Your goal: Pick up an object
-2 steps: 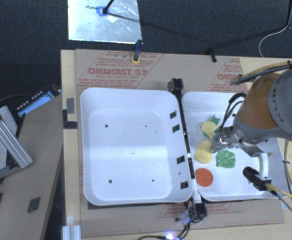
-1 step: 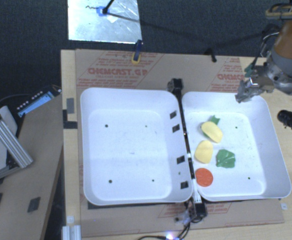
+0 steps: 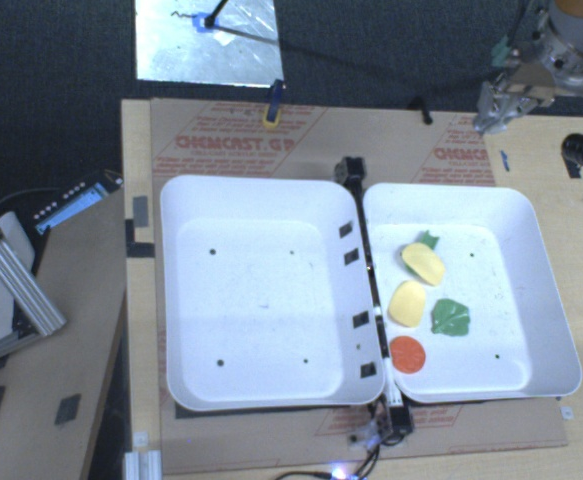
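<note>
gripper: far right, above tabletop, beyond right bin; fingers' state unclear
target: yellow piece, most isolated; descend centred

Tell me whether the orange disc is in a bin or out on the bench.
In. The orange disc lies on the floor of the right bin, near its front left corner, just below a yellow piece.
</note>
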Action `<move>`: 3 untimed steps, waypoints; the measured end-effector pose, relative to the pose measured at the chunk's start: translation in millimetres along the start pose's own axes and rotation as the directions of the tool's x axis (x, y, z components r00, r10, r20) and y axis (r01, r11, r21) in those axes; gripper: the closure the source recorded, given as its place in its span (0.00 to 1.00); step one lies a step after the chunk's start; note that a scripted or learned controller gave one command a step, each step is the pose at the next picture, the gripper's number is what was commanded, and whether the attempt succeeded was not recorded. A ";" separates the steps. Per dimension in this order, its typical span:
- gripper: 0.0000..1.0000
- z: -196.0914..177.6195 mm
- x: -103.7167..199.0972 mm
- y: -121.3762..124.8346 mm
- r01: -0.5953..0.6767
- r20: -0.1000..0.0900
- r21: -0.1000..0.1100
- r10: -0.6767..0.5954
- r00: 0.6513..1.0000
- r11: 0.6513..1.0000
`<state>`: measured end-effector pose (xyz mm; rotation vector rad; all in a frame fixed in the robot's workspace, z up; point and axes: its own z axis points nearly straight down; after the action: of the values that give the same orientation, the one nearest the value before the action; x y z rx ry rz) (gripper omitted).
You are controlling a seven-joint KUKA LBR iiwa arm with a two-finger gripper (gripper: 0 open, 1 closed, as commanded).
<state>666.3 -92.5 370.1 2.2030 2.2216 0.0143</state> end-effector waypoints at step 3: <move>1.00 -55.1 173.6 3.8 0.002 -0.004 0.024 -0.001 1.000 1.000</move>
<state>667.8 81.3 424.8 2.2151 2.2372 -0.0077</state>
